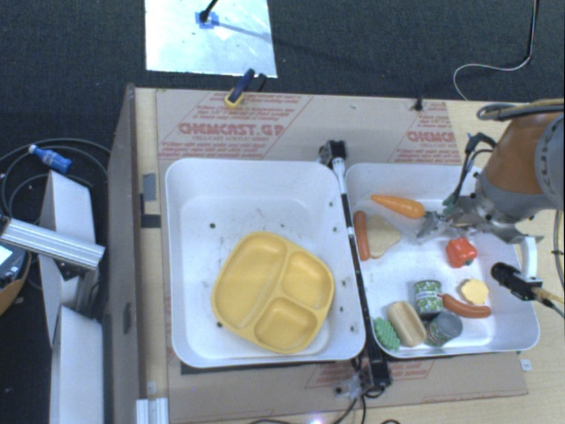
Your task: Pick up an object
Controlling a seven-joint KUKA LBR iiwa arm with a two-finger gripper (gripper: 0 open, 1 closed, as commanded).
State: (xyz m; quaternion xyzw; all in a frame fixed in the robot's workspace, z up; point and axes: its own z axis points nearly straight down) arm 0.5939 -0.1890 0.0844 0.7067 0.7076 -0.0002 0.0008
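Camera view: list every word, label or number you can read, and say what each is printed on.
"CHEMCAST GP" in red, on the brown board behind the left bin.
The same red print on the board behind the right bin: partly cut off, unclear.
Smaller red lines around both: too blurred to read.
Label on the small can: too small to read.

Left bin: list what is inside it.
The left bin holds a yellow divided tray, lying flat with three compartments and nothing visible in them. A few dark specks dot the bin floor. Whatever lies beneath the tray is covered.
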